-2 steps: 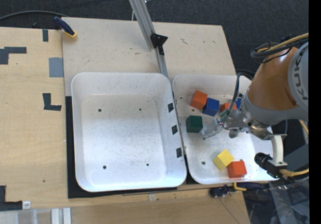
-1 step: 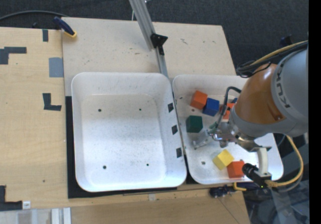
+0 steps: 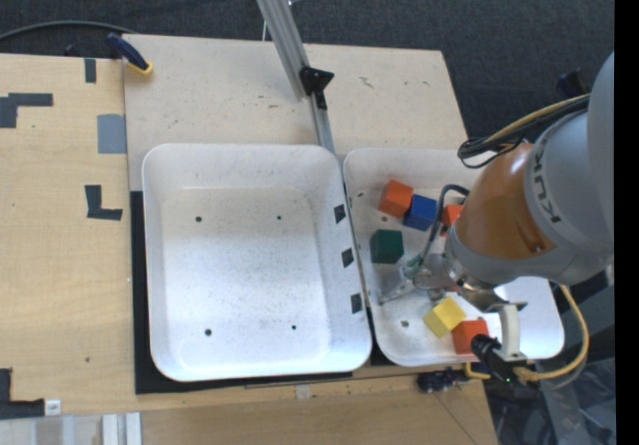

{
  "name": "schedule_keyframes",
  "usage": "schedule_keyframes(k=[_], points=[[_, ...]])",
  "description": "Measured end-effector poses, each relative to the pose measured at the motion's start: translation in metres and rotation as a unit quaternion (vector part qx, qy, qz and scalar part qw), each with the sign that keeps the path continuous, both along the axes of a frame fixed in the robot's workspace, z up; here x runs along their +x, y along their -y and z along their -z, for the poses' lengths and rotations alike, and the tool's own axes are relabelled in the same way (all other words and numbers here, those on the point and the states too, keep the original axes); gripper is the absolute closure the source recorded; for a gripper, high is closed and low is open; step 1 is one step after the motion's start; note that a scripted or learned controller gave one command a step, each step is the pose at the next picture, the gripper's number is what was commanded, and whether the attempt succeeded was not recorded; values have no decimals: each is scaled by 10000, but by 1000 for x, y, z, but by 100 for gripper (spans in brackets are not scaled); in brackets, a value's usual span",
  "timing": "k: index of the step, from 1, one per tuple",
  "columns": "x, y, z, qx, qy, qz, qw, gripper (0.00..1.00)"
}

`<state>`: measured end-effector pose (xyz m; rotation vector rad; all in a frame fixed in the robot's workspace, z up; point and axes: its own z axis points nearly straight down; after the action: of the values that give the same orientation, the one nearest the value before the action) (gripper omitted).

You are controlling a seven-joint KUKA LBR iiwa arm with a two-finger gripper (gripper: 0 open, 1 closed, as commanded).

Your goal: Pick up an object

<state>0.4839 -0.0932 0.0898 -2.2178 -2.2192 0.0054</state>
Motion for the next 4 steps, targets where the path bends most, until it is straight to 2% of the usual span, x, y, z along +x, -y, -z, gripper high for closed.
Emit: schedule_keyframes(k=[1,2,4], points=[[0,-1,-11,9,-1,-7,10000,100],[7,-1,-72,-6,47,-6,10000,100],[12,-10,-183,-8,55,-8,10000,100]])
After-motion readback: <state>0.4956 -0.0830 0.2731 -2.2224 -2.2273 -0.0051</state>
